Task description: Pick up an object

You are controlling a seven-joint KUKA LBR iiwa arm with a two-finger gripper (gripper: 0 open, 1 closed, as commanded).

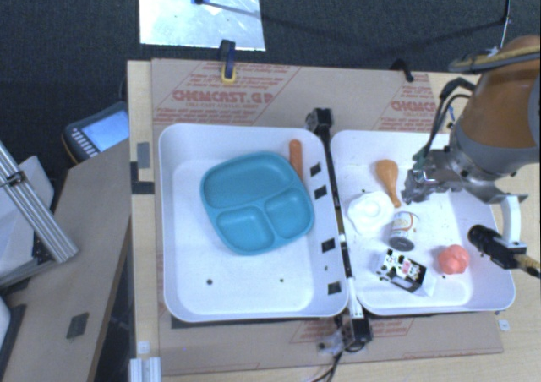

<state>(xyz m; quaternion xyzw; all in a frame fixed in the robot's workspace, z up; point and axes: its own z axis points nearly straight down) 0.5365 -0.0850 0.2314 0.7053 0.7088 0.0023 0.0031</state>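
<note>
Camera view: the gripper (pixel 416 186) is seen in the right bin (pixel 499 291); its opening cannot be told. Crowded at its seven o'clock are a drumstick (pixel 387 176), white lid (pixel 370 210) and small cup (pixel 402 230).

Two bins sit side by side on the bench. The left bin (pixel 182 287) holds a divided plate (pixel 256 201) near its middle and a stick-shaped piece (pixel 296 156) by its far right edge. The right bin (pixel 486 291) holds a drumstick-shaped toy (pixel 387 176) toward its far side, a lidded cup (pixel 370 211) and a small can (pixel 403 231) near its middle, a printed packet (pixel 401 270) at its near edge, and a round toy (pixel 454 259) toward its near right corner.
</note>
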